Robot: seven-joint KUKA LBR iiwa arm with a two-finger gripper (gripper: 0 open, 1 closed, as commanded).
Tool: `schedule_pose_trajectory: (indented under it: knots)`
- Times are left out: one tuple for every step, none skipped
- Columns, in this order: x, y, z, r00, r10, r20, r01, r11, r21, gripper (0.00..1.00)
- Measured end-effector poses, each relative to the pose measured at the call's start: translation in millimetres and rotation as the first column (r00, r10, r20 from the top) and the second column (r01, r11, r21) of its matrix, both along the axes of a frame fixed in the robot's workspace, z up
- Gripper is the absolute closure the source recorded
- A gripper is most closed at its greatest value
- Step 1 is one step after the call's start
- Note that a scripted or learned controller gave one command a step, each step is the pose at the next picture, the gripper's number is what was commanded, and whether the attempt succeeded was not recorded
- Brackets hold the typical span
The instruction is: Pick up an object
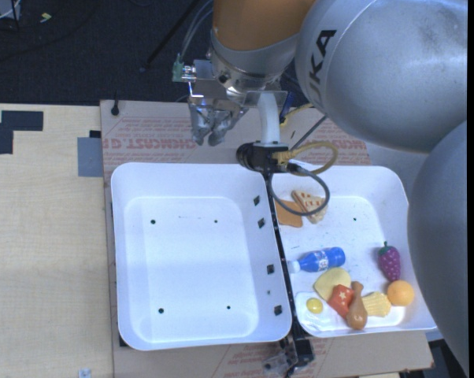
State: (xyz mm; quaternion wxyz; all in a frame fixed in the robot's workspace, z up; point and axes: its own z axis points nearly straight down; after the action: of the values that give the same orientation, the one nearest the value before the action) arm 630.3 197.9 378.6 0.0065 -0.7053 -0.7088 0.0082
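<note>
Objects: all lie in the right bin (394, 181), none in the gripper. Blue bottle (321, 259) on its side near bin centre, cap end toward the divider. Just below it a yellow wedge (328, 283), touching a red piece (342, 298) and a brown drumstick (356, 309). A fried egg (313, 306) sits at the near left corner of that cluster. A pale yellow piece (377, 305) lies under the drumstick's right side; an orange (400, 292) is just beside it. Purple grapes (389, 261) lie above the orange, near the right wall. Apart from these, toward the far left of the bin, a waffle-like piece (308, 203) overlaps a flat orange-brown piece (288, 215).

Gripper (209, 136): hangs above the cardboard beyond the far rim of the left bin (127, 211), well apart from every object. Fingers point downward and appear pressed close together, with nothing between them; view is dark there, so only probable.

Arm: orange band (249, 14) above the wrist, large grey link at upper right. Black cable (312, 179) loops from a black fitting over the far rim of the right bin.
</note>
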Motion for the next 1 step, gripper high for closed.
schedule_pose_trajectory:
  knots:
    - [11.3, 48.0, 139.2, 1.000, -0.001, 0.032, 0.001, 1.000, 0.008, 1.00]
